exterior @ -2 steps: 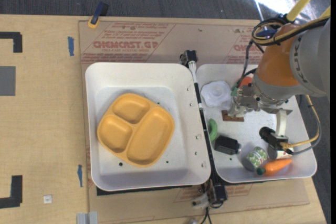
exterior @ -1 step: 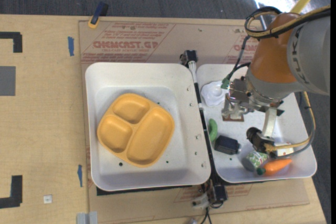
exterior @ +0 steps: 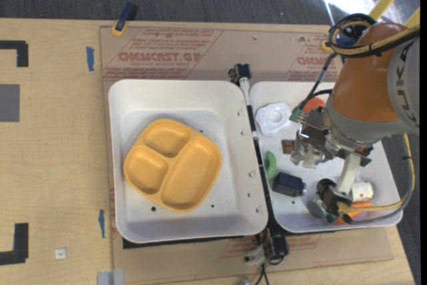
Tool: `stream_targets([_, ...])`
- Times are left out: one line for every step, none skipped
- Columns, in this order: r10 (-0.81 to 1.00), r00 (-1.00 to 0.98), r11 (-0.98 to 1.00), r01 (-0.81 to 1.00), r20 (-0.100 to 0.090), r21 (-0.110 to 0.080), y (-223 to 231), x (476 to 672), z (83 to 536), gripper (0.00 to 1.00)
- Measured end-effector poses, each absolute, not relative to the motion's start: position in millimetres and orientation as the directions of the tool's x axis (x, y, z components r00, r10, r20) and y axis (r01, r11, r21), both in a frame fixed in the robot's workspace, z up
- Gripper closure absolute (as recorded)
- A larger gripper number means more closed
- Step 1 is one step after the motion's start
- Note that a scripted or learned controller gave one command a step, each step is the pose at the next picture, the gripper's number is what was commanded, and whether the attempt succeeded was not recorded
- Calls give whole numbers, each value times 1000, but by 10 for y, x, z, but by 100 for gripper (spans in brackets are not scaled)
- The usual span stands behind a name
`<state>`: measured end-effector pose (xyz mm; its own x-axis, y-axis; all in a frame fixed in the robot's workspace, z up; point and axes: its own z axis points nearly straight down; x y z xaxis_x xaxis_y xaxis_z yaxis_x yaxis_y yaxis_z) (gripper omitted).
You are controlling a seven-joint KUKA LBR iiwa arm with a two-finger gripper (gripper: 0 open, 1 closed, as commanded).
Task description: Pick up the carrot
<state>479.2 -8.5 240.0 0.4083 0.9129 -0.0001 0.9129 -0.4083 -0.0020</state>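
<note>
An orange thing with a green end [exterior: 308, 106], which looks like the carrot, lies toward the back of the right bin [exterior: 387, 213]. The arm's orange band hides most of it. My gripper [exterior: 307, 154] hangs over the middle of the right bin, in front of that orange piece and apart from it. It is just right of a small brown piece [exterior: 287, 146]. I see nothing between its fingers from this angle.
The right bin also holds a white cup-like piece [exterior: 272, 117], a green item [exterior: 270, 164] by the left wall, a dark block [exterior: 288, 183] and a white piece [exterior: 362, 191]. A yellow three-part plate [exterior: 173, 163] lies in the left bin [exterior: 127, 103].
</note>
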Motion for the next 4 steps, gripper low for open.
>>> stream_targets([621,784,-784,621,-1,-2,813,4789,2142,100])
stream_targets([430,903,-903,430,0,-1,1576,4790,2123,100])
stream_targets([539,842,-842,539,-1,-1,1624,5122,2302,100])
stream_targets([341,940,-940,341,1,0,1502,5279,2601,100])
